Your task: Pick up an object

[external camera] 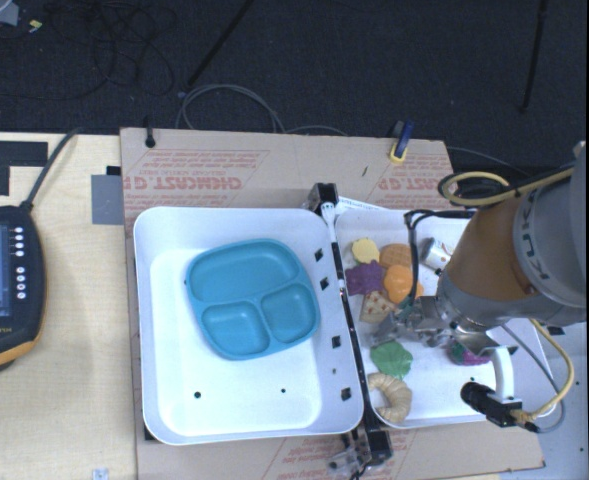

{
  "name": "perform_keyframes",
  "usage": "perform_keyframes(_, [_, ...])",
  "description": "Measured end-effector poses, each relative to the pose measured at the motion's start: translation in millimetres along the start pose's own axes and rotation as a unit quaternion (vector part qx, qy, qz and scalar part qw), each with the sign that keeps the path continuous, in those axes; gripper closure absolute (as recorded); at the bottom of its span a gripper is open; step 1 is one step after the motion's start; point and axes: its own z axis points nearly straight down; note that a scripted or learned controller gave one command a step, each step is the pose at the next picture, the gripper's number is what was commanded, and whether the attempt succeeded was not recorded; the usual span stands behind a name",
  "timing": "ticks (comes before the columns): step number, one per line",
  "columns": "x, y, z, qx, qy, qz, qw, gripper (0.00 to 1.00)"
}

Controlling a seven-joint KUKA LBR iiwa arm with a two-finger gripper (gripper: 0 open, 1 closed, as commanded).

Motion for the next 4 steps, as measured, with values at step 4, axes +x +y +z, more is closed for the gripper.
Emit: perform_keyframes(4, [-116,131,10,0.003,-0.001,-0.003,1.0000,0.00])
